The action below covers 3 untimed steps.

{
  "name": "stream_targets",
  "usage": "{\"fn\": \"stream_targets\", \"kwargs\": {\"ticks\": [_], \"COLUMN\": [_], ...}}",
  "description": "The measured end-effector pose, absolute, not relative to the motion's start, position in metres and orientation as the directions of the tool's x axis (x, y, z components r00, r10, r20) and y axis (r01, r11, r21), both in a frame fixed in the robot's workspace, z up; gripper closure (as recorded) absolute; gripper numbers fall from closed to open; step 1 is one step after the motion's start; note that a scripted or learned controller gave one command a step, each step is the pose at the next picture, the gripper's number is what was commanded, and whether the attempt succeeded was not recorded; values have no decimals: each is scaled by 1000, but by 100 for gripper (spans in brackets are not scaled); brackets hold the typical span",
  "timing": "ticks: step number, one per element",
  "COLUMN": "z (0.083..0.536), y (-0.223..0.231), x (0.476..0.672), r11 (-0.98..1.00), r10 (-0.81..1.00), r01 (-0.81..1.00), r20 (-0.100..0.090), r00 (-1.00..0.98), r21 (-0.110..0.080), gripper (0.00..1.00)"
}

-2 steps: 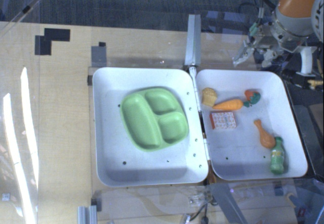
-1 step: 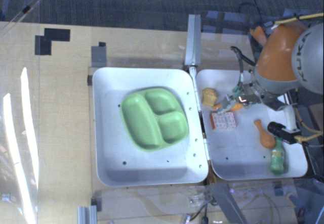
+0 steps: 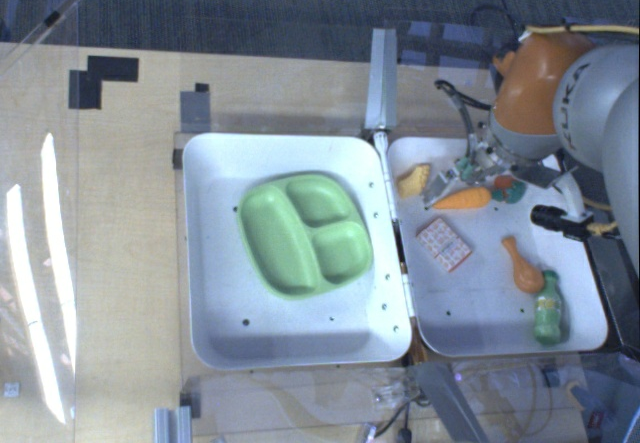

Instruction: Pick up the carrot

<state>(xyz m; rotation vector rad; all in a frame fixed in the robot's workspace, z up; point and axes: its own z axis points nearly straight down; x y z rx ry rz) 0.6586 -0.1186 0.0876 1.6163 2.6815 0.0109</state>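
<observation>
The orange carrot [image 3: 468,199] lies on its side in the upper part of the right bin [image 3: 480,331], its tip pointing left. My gripper [image 3: 450,187] hangs directly over the carrot's left half and is very close to it or touching it. The arm's orange band and grey wrist rise behind it at the upper right. The wrist hides how the jaws stand around the carrot.
In the right bin lie a yellow wedge [image 3: 413,178], a pink waffle-patterned square [image 3: 443,243], an orange gourd-shaped toy [image 3: 522,266], a green bottle [image 3: 548,309] and a small teal piece [image 3: 512,192]. A green divided plate [image 3: 305,233] sits in the left bin [image 3: 215,261].
</observation>
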Motion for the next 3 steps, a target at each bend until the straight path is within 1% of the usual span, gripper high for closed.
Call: {"fn": "stream_targets", "kwargs": {"ticks": [1,2,3], "z": [97,183,183], "y": [-117,-53,-59], "x": [661,610,553], "r11": [467,242,589], "r10": [884,970,808], "r01": [884,970,808], "r20": [-5,-1,-1], "r00": [-467,-242,-589], "r21": [16,3,3], "gripper": [100,100,100]}}
